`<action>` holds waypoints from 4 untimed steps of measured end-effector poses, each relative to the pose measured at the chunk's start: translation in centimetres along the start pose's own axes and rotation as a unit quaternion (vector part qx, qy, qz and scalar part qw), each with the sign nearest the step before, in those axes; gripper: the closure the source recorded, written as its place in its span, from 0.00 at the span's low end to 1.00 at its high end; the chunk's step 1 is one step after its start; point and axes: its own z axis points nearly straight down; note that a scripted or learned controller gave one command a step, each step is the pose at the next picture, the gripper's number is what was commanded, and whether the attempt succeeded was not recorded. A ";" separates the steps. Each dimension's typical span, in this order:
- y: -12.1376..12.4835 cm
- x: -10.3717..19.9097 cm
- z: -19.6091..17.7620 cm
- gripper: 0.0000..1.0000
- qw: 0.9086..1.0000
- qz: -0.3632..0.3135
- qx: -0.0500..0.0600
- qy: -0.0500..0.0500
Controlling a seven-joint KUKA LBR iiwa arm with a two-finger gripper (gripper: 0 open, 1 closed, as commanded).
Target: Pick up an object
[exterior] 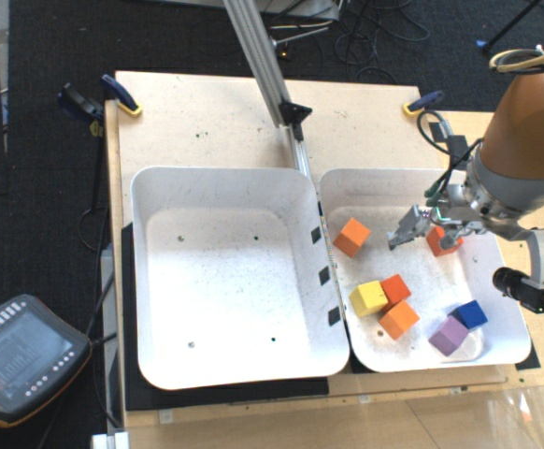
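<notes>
Six small blocks lie in the right bin (510,340), none in the left bin (160,251): two orange cubes, one by the bin's left wall toward the far edge (orange cube A (351,237)) and one nearer the front edge (orange cube B (400,320)); one yellow cube (369,298); one red-orange cube (395,288) touching the yellow one on its right; one blue block (469,314); one purple block (449,335), just in front of the blue, near the bin's front right corner. A seventh piece, the red block (445,241), sits toward the bin's right wall, partly hidden under the wrist. Count of bins: two, side by side on the counter (216,120). The single arm enters from the right, and the hand (420,229) hangs low over the far right part of the right bin. The dark fingers point left and down; whether they are apart or together cannot be told from this angle, and nothing is seen clamped between them. Key relation: the red block lies immediately right of the fingertips, toward the wrist, touching or nearly so; contact is not resolvable. Orange cube A lies to the left of the hand, apart from it, with bare bin floor between. Judgement: the nearest candidate is the red block, but it appears behind the tips rather than between them, so a closing move here would likely miss. The yellow, red-orange and orange B cluster is tightly packed and looks harder to straddle.
</notes>
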 end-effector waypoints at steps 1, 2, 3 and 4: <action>0.0 0.0 0.0 0.00 1.000 0.001 -0.001 0.000; -0.6 -0.2 6.2 0.00 1.000 0.001 0.003 0.000; -0.4 0.3 10.7 0.00 1.000 0.001 0.002 0.000; -0.4 0.3 15.2 0.00 1.000 0.001 -0.001 0.000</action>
